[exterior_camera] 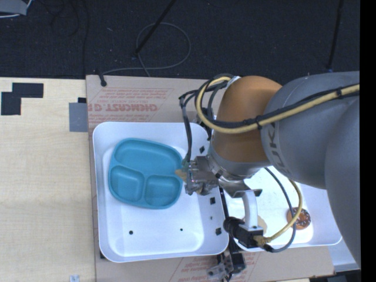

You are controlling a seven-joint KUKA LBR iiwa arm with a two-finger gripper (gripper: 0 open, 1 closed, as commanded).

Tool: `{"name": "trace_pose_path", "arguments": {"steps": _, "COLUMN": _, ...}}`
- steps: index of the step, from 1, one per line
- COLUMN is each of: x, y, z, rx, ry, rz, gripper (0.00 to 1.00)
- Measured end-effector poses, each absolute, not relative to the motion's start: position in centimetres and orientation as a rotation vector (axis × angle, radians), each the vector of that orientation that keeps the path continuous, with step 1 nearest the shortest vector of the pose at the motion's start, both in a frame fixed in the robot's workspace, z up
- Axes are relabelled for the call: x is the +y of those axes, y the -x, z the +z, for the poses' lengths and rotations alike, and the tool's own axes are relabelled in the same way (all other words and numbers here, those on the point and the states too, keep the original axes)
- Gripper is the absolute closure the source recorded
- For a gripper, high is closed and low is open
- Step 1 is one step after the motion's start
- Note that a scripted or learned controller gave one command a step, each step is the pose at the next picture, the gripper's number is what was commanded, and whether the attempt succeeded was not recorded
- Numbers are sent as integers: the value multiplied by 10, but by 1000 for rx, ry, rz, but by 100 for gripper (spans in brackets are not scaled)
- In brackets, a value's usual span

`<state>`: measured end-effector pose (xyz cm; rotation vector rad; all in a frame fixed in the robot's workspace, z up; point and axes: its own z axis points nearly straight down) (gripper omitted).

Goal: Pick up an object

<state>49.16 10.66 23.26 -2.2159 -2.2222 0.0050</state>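
My grey arm with its orange band [247, 119] reaches in from the right and covers the boundary between the two shallow white bins. The left white bin [147, 234] holds a blue three-compartment plastic tray [145, 173]. My gripper [189, 178] is at the tray's right edge.

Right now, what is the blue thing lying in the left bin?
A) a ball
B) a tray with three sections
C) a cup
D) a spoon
B: the blue tray lies flat in the left bin, and its three sunken sections are plain to see.
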Motion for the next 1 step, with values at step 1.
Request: {"name": "trace_pose_path", "arguments": {"steps": 1, "x": 106, "y": -491, "z": 233, "rx": -2221, "ry": 2217, "rz": 6, "gripper": 0}}
